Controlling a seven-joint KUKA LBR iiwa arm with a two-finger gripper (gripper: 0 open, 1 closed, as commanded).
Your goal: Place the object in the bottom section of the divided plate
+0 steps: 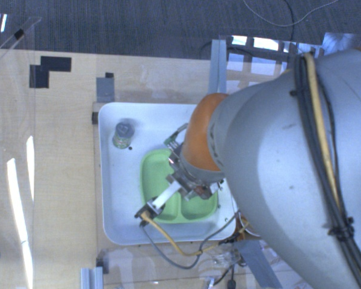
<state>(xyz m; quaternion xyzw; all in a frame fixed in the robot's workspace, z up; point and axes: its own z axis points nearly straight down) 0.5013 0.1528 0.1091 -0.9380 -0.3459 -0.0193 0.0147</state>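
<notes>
The small grey-lidded jar [123,134] stands in the white bin's [108,185] corner, apart from the green divided plate [153,174] under the grey arm's [277,161] lowered wrist; its grip cannot be told.

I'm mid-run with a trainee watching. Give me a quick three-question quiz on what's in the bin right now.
1. True or false: the small jar sits on the green divided plate.
2. Where in the white bin is the jar, as the camera sees it? A) upper left corner B) lower right corner C) under the plate
3. Fill in: the tool hovers over the ____.

Key: 1 false, it stands on the bin floor, apart from the plate. 2 A. 3 plate.
</notes>
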